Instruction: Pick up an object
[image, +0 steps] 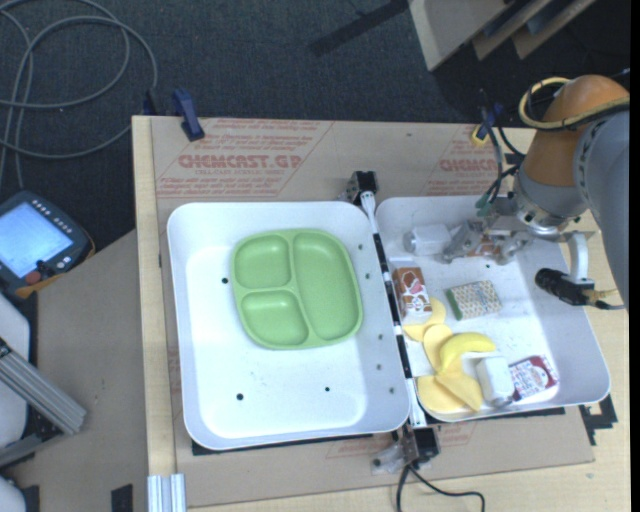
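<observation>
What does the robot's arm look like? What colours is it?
The arm is fat, round and mostly grey, with a bright orange band wrapped around it above the wrist. A thin yellowish cable loops beside the orange part. At the end sits a small gripper made of grey metal pieces. A black handle-shaped part with a pale curved tube sticks out beside it.

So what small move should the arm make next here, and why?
Probably lower a little. The claw sits at the back of the right bin, beside a white packet, with nothing visibly between its fingers; whether they are open is unclear.
</observation>
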